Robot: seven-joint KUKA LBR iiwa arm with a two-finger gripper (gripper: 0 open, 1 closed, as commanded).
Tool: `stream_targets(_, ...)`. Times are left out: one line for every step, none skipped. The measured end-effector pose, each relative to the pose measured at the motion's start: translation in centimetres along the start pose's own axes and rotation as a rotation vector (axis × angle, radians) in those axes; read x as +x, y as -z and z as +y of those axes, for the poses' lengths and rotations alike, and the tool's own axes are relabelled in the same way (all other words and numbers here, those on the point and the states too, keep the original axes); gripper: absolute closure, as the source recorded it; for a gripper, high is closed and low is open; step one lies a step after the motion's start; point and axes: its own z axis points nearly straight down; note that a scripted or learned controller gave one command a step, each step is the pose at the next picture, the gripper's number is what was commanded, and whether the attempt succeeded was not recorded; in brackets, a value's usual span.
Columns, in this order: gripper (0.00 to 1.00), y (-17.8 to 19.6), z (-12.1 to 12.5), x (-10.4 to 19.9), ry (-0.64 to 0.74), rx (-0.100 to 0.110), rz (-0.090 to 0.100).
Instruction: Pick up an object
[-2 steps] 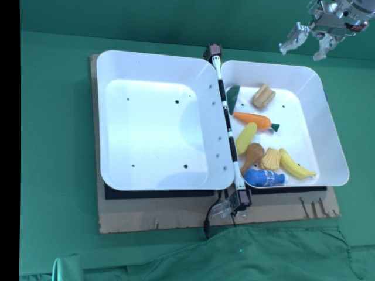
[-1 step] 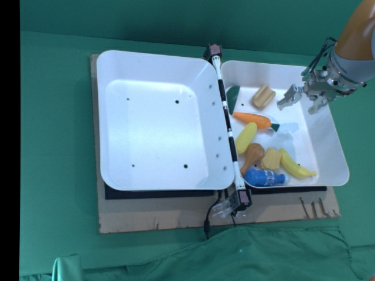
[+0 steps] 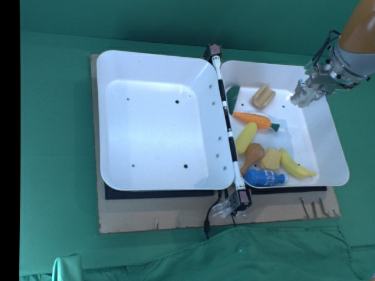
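Observation:
The right bin (image 3: 328,139) holds several toy foods. A tan bread piece (image 3: 263,96) lies near the back, with an orange carrot (image 3: 253,119) just in front of it. Further forward lie a yellow corn cob (image 3: 246,137), a brown drumstick (image 3: 252,156), a small yellow block (image 3: 271,158), a banana (image 3: 296,165) and a blue bottle (image 3: 263,177). My gripper (image 3: 302,95) hangs over the bin's back right part, to the right of the bread piece and apart from it. Nothing shows in its grasp.
The left bin (image 3: 117,75) stands beside the right one, with a black-and-white divider bar (image 3: 225,116) running between them. Both rest on a brown board (image 3: 158,218) on green cloth. The arm's orange band (image 3: 360,25) comes in from the upper right.

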Motion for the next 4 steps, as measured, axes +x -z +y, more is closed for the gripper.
stream_targets(1.0, 11.8, -7.1, 0.2, 0.003, -0.016, -0.001)
stream_targets(1.0, 23.2, -10.2, 0.1, 0.006, -0.021, -0.003)
stream_targets(1.0, 28.0, -12.2, 6.2, 0.012, -0.015, 0.002)
stream_targets(1.0, 36.9, -12.4, 0.9, 0.001, -0.017, -0.003)
